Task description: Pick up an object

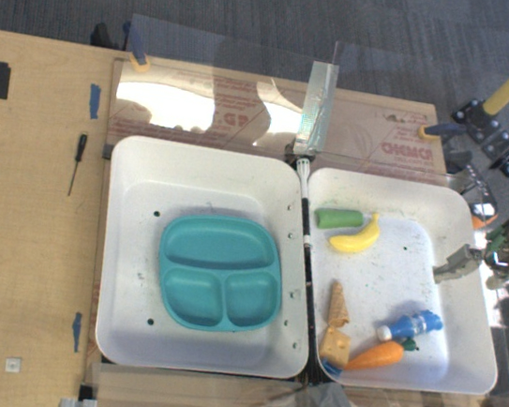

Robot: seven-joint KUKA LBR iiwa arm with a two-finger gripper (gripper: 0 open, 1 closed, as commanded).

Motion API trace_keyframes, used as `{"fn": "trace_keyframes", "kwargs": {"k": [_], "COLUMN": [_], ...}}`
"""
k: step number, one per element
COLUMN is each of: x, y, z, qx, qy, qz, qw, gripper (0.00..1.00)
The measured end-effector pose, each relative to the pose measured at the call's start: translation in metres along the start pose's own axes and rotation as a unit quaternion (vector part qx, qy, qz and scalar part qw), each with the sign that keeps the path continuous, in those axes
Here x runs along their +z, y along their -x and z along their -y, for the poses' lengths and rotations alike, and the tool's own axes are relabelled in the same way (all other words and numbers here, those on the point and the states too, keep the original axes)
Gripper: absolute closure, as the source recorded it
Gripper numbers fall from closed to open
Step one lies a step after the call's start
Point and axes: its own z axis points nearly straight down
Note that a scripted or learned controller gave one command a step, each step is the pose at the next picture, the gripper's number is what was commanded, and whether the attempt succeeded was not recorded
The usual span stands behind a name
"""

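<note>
Lying in the right bin (476, 307) are a green piece (338, 218), a banana (355, 239), an ice-cream cone (339, 305), a blue bottle (410, 325) and a carrot (375, 355). The left bin (128, 226) holds a teal divided plate (220, 271). The pincer (459, 263) hangs at the right bin's right rim; whether it is open, I cannot tell.

Grey metal tool (459, 263) at the right bin's edge; dark cables, an orange spot — blurred
</note>
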Motion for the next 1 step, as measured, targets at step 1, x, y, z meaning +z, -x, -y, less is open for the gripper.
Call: {"fn": "trace_keyframes", "kwargs": {"k": [1], "x": [0.0943], "y": [-0.0872], "z": [-0.0692], "qx": [-0.108], "qy": [-0.002], "qz": [-0.001], "qw": [0.9942], "gripper": [0.00]}}
